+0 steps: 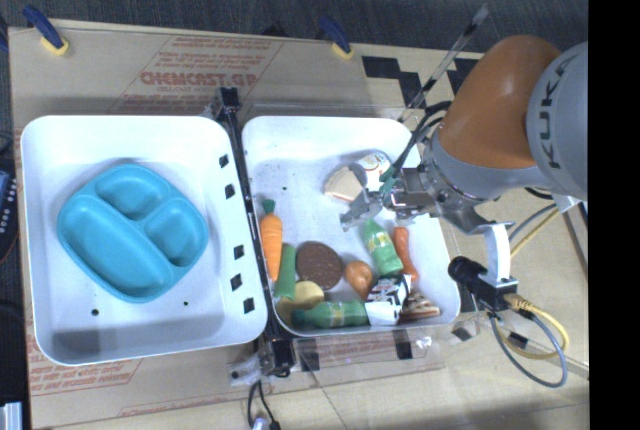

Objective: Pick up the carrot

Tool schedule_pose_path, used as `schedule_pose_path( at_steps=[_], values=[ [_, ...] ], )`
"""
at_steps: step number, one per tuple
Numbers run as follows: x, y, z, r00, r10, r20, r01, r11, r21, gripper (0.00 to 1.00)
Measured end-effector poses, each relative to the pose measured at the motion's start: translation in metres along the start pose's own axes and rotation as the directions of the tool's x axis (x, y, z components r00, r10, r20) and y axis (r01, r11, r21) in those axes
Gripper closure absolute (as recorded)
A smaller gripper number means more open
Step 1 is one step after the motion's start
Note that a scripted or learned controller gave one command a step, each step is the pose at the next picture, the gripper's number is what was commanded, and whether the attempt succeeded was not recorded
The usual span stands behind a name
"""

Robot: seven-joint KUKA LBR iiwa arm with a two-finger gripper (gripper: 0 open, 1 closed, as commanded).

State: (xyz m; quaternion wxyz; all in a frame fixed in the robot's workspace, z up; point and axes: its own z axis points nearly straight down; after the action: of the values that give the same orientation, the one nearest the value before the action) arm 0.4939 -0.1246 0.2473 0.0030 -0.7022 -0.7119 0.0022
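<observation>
1. While the grey KUKA arm with its orange band (500, 103) reaches in from the right, its 2-finger metal gripper (362, 208) hangs over the middle of the right shallow white plastic bin (300, 133), fingers spread and holding nothing.
2. Against that bin's left wall lies the slim orange toy carrot with green top (270, 238), well apart from the gripper; this looks like the approach step.
3. Next, the gripper likely needs to shift left, line up with the carrot and descend, avoiding the round brown toy patty (320, 263) nearby.
4. Beside it, the left white bin (60, 143) holds a blue divided plastic tray (130, 230).
</observation>
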Motion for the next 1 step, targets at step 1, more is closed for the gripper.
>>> schedule_pose_path(
  at_steps=[1],
  values=[
    [-0.0114, -0.0147, 0.1519, 0.993, -0.122, 0.002, 0.122, 0.992, -0.006, 0.00]
  ],
)
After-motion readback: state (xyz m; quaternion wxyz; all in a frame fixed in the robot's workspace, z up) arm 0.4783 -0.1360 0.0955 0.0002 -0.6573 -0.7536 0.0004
